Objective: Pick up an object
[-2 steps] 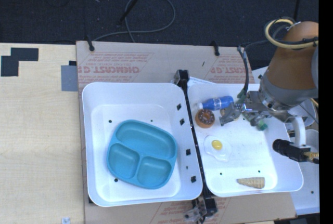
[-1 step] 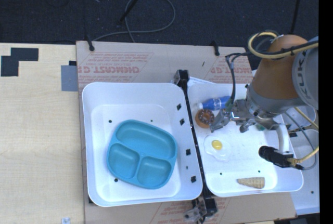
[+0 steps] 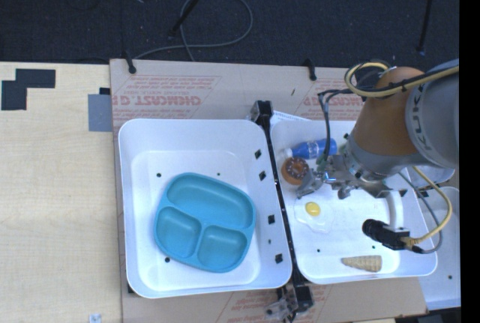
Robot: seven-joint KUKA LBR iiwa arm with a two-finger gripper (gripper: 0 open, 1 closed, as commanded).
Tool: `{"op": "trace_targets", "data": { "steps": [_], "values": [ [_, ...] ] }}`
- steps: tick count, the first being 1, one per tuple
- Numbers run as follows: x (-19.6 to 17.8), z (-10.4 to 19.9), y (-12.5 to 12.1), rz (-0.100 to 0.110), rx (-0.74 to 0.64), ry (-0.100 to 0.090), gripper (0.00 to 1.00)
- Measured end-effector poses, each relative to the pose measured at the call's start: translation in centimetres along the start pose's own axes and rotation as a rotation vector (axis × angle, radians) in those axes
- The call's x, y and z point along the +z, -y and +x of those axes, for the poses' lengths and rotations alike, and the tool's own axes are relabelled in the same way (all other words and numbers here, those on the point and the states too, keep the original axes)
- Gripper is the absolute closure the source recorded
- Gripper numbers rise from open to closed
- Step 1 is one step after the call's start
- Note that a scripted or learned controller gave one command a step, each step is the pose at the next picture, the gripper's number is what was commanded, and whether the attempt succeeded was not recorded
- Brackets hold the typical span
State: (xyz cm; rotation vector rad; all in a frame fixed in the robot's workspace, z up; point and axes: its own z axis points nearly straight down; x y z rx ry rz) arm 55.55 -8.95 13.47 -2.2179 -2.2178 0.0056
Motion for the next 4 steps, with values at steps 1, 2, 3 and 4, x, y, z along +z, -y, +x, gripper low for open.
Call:
{"op": "trace_targets", "data": {
  "steps": [1, 2, 3, 4],
  "values": [
    [4.9, 0.1, 0.0, -0.003, 0.000, 0.001, 0.00],
    [3.7, -0.1, 0.0, -0.002, 0.007, 0.000, 1.00],
    [-0.7, -0.8, -0.2, -0.006, 0.008, 0.001, 1.00],
    [-5.8, -0.1, 0.4, -0.006, -0.001, 0.000, 1.00]
  ]
}}
